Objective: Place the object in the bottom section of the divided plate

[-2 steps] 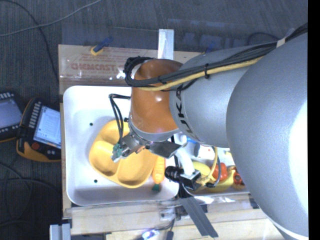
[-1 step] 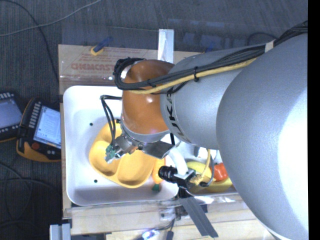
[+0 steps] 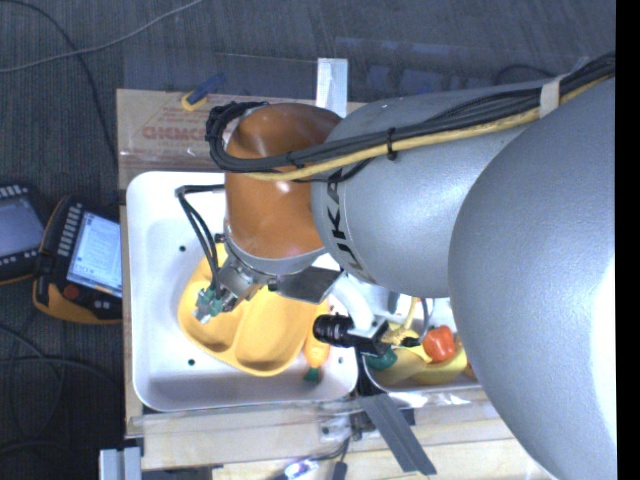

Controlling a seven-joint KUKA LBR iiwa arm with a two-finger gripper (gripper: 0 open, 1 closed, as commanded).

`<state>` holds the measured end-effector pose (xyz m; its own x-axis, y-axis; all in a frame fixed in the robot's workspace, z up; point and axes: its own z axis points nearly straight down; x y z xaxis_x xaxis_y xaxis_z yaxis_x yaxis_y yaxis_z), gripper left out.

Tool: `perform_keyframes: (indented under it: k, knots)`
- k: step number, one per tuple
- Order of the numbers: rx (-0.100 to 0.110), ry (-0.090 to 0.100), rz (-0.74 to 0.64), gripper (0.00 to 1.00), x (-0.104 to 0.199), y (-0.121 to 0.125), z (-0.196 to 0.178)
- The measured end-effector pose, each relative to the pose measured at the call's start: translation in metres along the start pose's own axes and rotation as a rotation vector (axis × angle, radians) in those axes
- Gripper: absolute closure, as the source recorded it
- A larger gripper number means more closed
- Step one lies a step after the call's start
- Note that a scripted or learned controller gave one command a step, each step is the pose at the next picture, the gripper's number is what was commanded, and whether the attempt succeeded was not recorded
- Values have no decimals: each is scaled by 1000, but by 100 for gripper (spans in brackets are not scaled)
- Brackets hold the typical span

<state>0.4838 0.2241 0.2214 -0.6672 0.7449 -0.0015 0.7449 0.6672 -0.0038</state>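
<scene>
In the camera view, much of the right half is taken up by the grey arm [image 3: 480,218], which reaches in from the right and across the bench; a bundle of black and yellow cables [image 3: 430,128] is strapped along its upper side. The orange band [image 3: 270,183] above the wrist is seen over the left white bin [image 3: 150,268], and below it the gripper [image 3: 210,306] is lowered to the yellow divided plate [image 3: 255,333], which lies in the lower middle of that bin. The gripper's tip is found over the left part of the plate, close to or touching its surface; which of the two cannot be told. Small green parts are seen at the tip. Whether anything is held cannot be told from this angle. A small orange and yellow object with a green end [image 3: 316,356] lies at the plate's lower right edge, just beside the wall between the bins; which section of the plate it belongs to cannot be made out. In the right bin, partly hidden under the arm, a second yellow dish [image 3: 435,370] is seen with a red-orange object [image 3: 438,344] resting on it. To the left of the bench, a handheld control pendant [image 3: 85,263] with a lit screen lies on the dark carpet.
</scene>
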Motion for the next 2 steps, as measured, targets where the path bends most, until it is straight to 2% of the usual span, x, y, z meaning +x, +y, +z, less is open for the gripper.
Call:
perform_keyframes:
  k: [1, 2]
  knots:
    - [-2, -1, -325, 100, -34, 42, 0]
    - [0, 3, -385, 100, 7, 5, 72]
